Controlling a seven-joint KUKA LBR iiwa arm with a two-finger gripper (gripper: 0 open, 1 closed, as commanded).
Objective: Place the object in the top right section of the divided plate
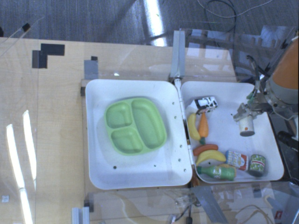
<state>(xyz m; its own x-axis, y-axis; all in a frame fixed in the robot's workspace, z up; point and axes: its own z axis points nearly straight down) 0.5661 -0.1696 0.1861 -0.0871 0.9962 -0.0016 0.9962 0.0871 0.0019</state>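
The green divided plate (135,125) lies in the left bin (98,167), with two small sections on its left and one long section on its right. My gripper (245,124) hangs over the right side of the right bin (275,146), pointing down, well apart from the plate. Its pale lower end stands over bare bin floor, to the right of a black-and-white toy (206,103) and above a red-and-white carton (237,159). I see nothing held in it.
The right bin also holds a carrot (203,125), a banana (192,126) by the divider, a red sausage-like piece (205,149), a second banana (211,157), a green bottle (217,172) and a green can (256,164). A metal rail (177,55) stands behind the bins.
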